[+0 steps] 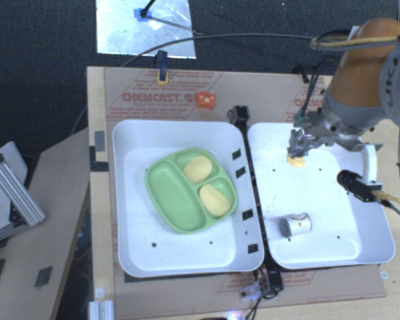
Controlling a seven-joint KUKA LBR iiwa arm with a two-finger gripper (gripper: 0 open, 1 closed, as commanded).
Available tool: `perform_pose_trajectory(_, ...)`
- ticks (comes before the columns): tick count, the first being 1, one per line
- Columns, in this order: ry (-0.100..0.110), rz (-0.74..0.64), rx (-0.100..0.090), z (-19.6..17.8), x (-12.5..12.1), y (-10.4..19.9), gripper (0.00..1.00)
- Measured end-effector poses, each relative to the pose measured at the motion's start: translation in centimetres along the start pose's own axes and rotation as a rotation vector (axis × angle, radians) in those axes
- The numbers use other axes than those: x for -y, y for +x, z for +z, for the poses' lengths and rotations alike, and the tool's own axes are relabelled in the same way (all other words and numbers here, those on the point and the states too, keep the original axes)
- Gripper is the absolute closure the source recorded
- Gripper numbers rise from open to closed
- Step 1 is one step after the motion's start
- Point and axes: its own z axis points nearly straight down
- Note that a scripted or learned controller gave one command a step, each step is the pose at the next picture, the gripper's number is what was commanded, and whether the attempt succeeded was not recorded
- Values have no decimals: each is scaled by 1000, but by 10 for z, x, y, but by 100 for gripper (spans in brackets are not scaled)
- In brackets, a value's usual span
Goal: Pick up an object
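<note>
Looking down, I see the arm (370, 65) reaching into the right bin (320, 245), with the left bin (137, 245) holding a green divided plate (177, 202) with two yellow pieces. My gripper (299, 151) sits directly over a small yellow object (296, 161); I cannot tell its opening. A small can (295, 225) lies nearer the front.

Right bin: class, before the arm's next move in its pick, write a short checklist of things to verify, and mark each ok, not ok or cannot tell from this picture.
1. Gripper is over the right bin: ok.
2. Gripper sits directly above the small yellow piece: ok.
3. Piece is between the fingers: cannot tell.
4. Grey can lies well apart from the gripper: ok.
5. Green tray is in the left bin, out of the way: ok.
</note>
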Motion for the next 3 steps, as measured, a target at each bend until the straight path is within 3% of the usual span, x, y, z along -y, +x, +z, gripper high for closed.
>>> perform_pose_trajectory(3,2,1,0,-2,-28,148,100)
